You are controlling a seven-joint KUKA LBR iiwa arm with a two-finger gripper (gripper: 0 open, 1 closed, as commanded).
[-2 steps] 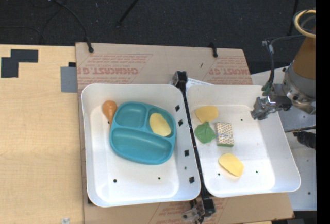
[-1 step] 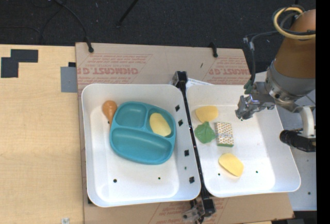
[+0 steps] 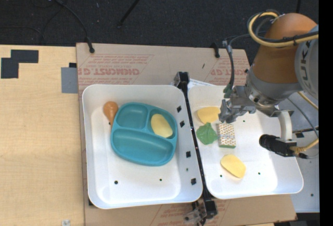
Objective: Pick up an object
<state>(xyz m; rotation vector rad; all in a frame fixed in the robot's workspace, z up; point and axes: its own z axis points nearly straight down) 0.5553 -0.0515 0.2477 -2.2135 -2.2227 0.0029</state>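
- Right now your gripper (image 3: 227, 116) hangs low over the right bin (image 3: 283, 181), just above the upper end of the patterned block (image 3: 227, 135). From this slanted view the dark wrist covers the tips, so you cannot tell how wide it stands, and nothing is seen clamped in it.
- Judge that block as the likely target: it lies nearest under the tool, flat on the bin floor, with the green leaf-shaped piece (image 3: 206, 133) touching its left side.
- Note the crowding. A flat yellow piece (image 3: 208, 114) lies just beside the gripper on its left, close to the divider between the bins, so a descent there may nudge a neighbour rather than take one item cleanly.
- Consider the lone yellow lump (image 3: 233, 165) lower in the same bin: it sits apart from the cluster with bare floor round it, and looks an easier pick.
- Leave the left bin (image 3: 96, 168) for later, in my view. Its teal divided tray (image 3: 140, 142) carries another yellow item (image 3: 162, 125) in its upper right compartment, and an orange object (image 3: 110, 110) rests against the tray's upper left rim, well apart from the arm.
- Count the task as not yet done: every object rests on a bin or the tray.
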